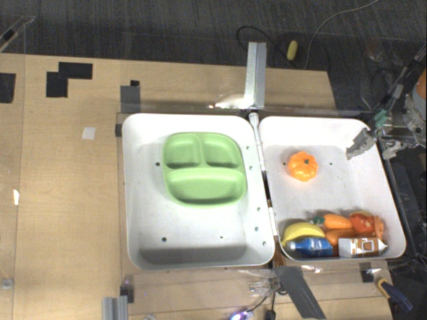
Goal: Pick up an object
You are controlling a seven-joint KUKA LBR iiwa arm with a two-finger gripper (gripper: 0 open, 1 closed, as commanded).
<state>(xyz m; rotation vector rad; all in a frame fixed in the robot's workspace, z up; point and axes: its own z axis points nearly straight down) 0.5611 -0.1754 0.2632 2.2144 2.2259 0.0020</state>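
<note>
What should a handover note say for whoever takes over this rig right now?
Gripper: at the right bin's far right corner, nothing seen between its fingers.
Objects: orange pumpkin alone mid-bin; banana, blue can, carrot, tomato and small carton crowded along the near edge.
Left bin: green divided plate.
Done: nothing picked yet.
Left: grasp one object; the pumpkin looks easiest.

A robotics lab: wooden bench (60,199), two white bins (143,245), loose cables (347,9) on dark carpet.
</note>
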